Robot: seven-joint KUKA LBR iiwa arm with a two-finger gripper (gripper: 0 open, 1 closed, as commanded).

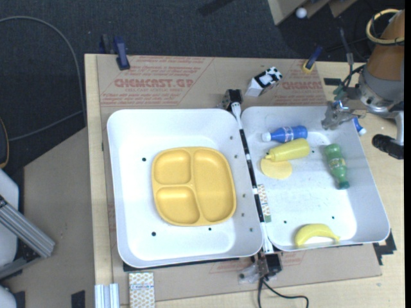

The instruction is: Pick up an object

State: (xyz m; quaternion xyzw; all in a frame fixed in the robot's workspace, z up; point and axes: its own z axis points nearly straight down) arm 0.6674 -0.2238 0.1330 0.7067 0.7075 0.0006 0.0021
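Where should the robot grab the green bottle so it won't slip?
Grab the green bottle across its middle, coming straight down from above. It lies flat on its side with bare bin floor along both long sides, so the gripper can probably close across its narrow width there.

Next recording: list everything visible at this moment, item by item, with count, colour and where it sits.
left bin: 1, white, left half of the bench
right bin: 1, white, right half
divided plate: 1, yellow, middle of left bin
blue bottle: 1, blue with white cap, upper right bin
yellow bottle: 1, yellow, just below the blue one
yellow disc: 1, yellow, below the yellow bottle
green bottle: 1, green, right of them
banana: 1, yellow, lower right bin
gripper: 1, grey, upper right corner of right bin
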